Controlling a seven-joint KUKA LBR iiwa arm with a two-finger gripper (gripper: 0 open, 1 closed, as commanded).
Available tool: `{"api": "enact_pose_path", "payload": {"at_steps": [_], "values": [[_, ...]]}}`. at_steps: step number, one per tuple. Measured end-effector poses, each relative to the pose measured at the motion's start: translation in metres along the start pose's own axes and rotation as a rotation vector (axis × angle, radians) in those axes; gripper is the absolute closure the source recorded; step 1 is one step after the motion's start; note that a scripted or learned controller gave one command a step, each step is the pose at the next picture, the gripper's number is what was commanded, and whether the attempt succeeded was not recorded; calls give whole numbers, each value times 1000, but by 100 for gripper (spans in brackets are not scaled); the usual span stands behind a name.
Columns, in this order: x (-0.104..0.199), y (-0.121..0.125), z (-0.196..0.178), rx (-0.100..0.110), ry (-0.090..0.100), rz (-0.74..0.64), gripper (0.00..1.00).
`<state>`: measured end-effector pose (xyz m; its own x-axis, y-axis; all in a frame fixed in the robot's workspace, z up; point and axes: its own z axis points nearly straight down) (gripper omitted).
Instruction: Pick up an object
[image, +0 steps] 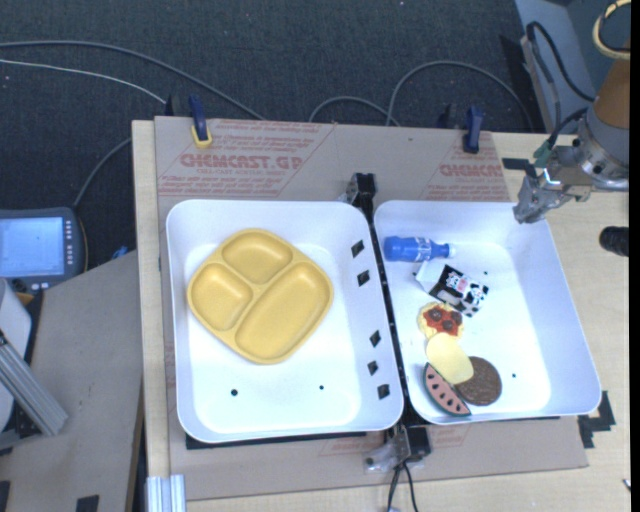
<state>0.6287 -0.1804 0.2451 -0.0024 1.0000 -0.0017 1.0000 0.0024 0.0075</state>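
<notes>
End effector, its grip state impossible to tell, hovers at the right bin's far corner; the approach seemingly awaits: descend toward the bottle.

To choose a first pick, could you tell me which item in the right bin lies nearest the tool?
The blue bottle, lying topmost, closest to the tool.

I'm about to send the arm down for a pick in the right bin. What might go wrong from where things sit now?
1. The hand sits over the right bin's far right rim, apart from the toys; a straight drop would likely strike the rim or bare floor.
2. The watermelon slice, brown disc and yellow piece overlap, so a grasp could catch two or slip.
3. The blue bottle lies on its side near the divider and may roll.
</notes>
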Motion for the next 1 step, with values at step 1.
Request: {"api": "enact_pose_path", "payload": {"at_steps": [1], "values": [[53,-9,-9,9,4,-3,100]]}}
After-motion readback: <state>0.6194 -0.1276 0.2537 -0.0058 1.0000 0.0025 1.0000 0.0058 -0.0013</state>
